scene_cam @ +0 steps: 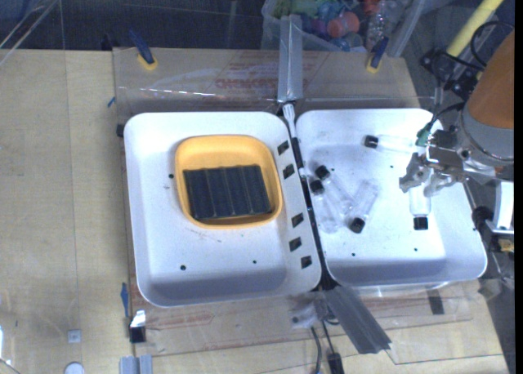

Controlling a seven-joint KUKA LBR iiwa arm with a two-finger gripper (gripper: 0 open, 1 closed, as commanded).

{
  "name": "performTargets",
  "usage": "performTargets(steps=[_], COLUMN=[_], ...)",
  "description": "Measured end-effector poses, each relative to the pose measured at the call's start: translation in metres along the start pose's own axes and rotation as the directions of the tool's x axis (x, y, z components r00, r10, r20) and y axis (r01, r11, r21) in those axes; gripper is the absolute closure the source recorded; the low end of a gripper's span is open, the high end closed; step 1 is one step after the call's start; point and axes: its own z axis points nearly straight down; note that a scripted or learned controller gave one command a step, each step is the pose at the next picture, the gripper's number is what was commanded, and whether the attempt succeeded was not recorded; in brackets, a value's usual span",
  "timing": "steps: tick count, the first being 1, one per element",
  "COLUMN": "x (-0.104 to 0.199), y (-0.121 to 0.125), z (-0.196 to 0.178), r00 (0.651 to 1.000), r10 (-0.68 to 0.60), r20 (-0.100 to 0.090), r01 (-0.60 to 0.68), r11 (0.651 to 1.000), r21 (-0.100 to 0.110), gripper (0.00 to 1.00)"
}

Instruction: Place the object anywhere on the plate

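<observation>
Desk [57,201] timber carries two white bins side by side: the left bin [147,266] holds the yellow plate [189,152] with a dark ridged insert, well away from the fingers. Right bin [392,258], beneath the fingers, holds clear plastic tubes [347,201] with black caps, seemingly the objects to move (which one is meant I cannot say). Fingers [425,180] hang low near the bin's far-right rim; whether they are parted or grip anything cannot be told. Between the bins the raised divider [294,193] must be cleared; open floor lies around the plate.
</observation>
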Motion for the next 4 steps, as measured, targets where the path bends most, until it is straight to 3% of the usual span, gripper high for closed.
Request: performTargets(steps=[1, 2, 3, 4], x=[-0.035, -0.052, -0.053, -0.051], y=[0.053, 0.091, 0.123, 0.145], z=[-0.017, -0.027, -0.008, -0.033], r00=[0.977, 0.999, 0.954, 0.851], r10=[0.212, -0.039, -0.299, -0.526], r20=[0.000, 0.001, 0.003, 0.005], r01=[-0.212, 0.039, 0.299, 0.526], r11=[0.977, 0.999, 0.954, 0.851], r21=[-0.002, -0.005, -0.006, -0.007], gripper=[1.00, 1.00, 1.00, 1.00])
